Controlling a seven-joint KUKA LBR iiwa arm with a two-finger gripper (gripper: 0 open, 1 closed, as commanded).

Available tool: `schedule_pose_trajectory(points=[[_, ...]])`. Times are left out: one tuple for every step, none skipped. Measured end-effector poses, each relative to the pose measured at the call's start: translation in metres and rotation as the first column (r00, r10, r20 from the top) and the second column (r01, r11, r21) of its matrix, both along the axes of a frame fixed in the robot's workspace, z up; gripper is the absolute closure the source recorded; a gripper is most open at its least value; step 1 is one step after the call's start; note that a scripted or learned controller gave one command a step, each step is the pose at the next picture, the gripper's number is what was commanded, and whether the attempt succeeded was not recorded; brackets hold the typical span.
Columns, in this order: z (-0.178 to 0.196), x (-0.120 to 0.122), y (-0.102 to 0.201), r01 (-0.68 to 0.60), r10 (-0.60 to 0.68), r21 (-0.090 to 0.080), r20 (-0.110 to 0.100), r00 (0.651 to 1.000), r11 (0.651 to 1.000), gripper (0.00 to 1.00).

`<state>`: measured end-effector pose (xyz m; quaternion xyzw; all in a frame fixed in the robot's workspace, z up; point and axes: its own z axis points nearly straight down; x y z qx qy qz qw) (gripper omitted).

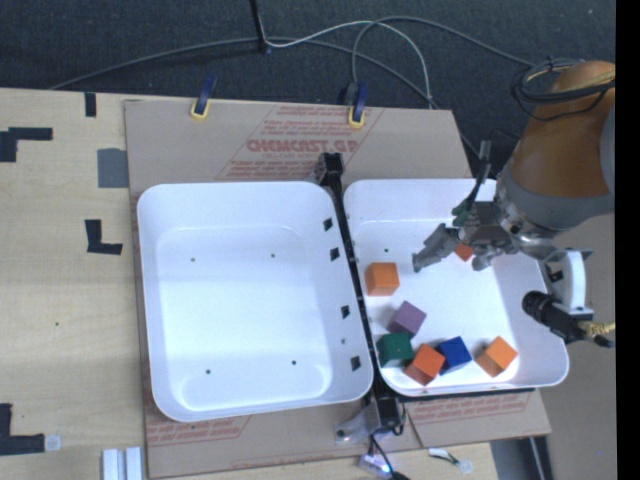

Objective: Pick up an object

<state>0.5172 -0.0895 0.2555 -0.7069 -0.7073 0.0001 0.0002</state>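
Right now the grey two-finger gripper (462, 251) sits low over the right-hand shallow white bin (400, 200), w/ the grey KUKA arm w/ orange band (560, 158) reaching in from the bin's right edge. Its dark fingers (432, 252) are spread apart, and a small orange-red block (464, 253) shows in the gap between them; whether it is actually pinched or just straddled I can't tell, since the wrist hides the contact. That block lies in the upper right part of the bin, well apart from the rest, prob. why it makes a sensible target: room for both fingers either side w/o bumping neighbours. Other pieces in the same bin: an orange cube (381, 278) near the bin's left wall, a purple cube (407, 318) just below it, then a tight cluster along the bin's lower edge, i.e. dark green block (395, 349), orange-red cube (425, 363), blue cube (453, 353), w/ another orange cube (495, 356) toward the lower right corner. The cluster's pieces touch or nearly touch, so a grab there would likely foul. The left-hand shallow white bin (240, 298), just beside the right one, shares a black divider strip (345, 268). My read: the pick is at the close-and-lift stage, not done yet; the fingers need to come together squarely before any lift.
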Motion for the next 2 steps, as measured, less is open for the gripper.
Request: schedule_pose_trajectory(points=[[-0.142,0.028,-0.005,0.0,0.0,0.001,-0.009,1.0,1.0,0.0],[-0.168,-0.009,-0.002,0.001,-0.001,0.0,-0.002,1.0,1.0,0.0]])
